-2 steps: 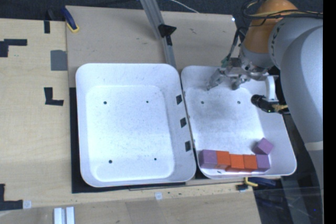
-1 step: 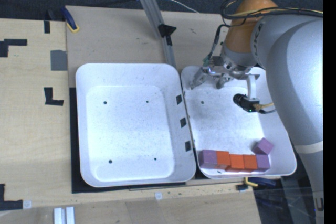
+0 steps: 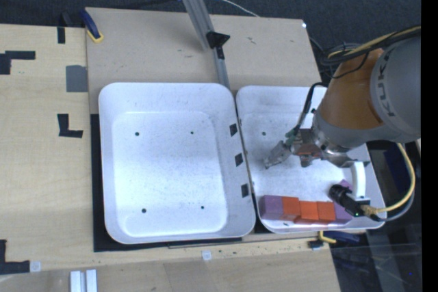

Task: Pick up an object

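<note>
Just pincer (image 3: pixel 277 158) — well apart from blocks (image 3: pixel 301 209)

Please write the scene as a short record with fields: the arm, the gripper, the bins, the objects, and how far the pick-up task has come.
arm: grey with orange band, over the right bin
gripper: low over the right bin, above bare floor
left bin: white, shallow
objects: purple block and orange blocks in a row along the right bin's near wall
contact: gripper apart from the blocks
task state: no object seen in the gripper
</note>
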Action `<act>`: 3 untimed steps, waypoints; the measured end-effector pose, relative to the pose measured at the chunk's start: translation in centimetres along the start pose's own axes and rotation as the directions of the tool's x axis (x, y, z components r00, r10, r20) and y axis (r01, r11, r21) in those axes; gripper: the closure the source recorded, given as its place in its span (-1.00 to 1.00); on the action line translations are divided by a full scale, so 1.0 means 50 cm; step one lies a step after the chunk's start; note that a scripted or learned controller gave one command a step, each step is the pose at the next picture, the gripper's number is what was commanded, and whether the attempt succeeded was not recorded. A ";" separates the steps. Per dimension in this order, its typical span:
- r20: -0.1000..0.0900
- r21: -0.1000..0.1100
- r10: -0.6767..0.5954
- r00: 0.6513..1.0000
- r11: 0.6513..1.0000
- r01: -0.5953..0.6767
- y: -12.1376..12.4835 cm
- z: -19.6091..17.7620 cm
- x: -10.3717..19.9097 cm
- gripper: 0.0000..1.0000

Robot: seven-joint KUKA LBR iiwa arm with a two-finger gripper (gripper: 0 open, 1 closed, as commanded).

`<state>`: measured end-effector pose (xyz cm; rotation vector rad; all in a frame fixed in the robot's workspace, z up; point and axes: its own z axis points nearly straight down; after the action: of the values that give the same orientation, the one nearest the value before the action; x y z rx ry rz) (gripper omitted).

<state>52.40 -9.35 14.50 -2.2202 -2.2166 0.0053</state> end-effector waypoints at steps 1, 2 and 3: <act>0.001 -0.001 -0.002 1.000 1.000 0.002 0.016 0.112 -0.021 -1.00; -0.001 -0.003 -0.002 1.000 1.000 0.002 0.017 0.107 -0.020 -1.00; -0.001 -0.003 -0.002 1.000 1.000 0.002 0.017 0.107 -0.020 -1.00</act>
<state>53.24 -10.33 9.15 -2.2191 -2.2200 0.0009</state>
